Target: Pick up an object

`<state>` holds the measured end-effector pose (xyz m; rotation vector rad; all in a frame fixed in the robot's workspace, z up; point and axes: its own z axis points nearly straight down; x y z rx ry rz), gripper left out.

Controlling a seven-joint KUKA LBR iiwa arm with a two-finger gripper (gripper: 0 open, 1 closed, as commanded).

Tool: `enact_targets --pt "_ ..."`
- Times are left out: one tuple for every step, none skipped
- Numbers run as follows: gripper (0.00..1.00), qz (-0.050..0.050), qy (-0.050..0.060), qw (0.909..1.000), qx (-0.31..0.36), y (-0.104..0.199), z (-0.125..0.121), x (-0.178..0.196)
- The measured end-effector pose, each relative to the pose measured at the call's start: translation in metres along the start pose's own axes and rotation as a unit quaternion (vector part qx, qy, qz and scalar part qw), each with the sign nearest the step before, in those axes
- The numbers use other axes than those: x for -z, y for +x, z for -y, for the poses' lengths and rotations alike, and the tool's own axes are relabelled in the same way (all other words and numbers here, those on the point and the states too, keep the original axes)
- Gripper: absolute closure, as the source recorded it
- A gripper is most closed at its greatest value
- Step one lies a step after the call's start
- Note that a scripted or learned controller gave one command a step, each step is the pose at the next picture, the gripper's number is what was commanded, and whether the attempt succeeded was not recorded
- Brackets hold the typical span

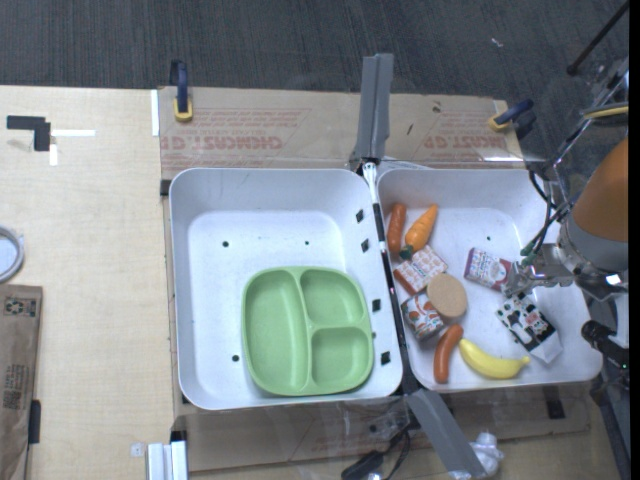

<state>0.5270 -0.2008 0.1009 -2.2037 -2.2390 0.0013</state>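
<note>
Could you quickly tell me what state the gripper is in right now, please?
Gripper: low over the right bin, above the black-and-white carton; state cannot be told.

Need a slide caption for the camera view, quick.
Gripper poised over black-and-white carton in right bin; green tray in left bin.

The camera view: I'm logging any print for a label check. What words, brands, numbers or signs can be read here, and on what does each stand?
"CHEMCAST GP", upside down and mirrored, only roughly legible: red print on the cardboard sheet behind the bins; it repeats on the right part.
Recycling-type symbol, its words too small: brown paper bag at the left edge.
Print too blurred to read: red-and-white packet, purple-and-white carton, black-and-white carton.
</note>
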Motion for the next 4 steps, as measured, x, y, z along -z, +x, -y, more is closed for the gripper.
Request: enact_targets --pt "0.00 0.000 0.000 0.9998 0.019 0.037 -0.049 -0.010" --pt "0.00 0.001 0.000 0.9972 0.075 0.088 -0.105 -0.009" --pt "0.00 0.000 0.000 0.9887 0.150 0.051 -0.034 0.031" --pt "0.00 0.001 0.000 0.9964 0.084 0.017 -0.069 -0.010"
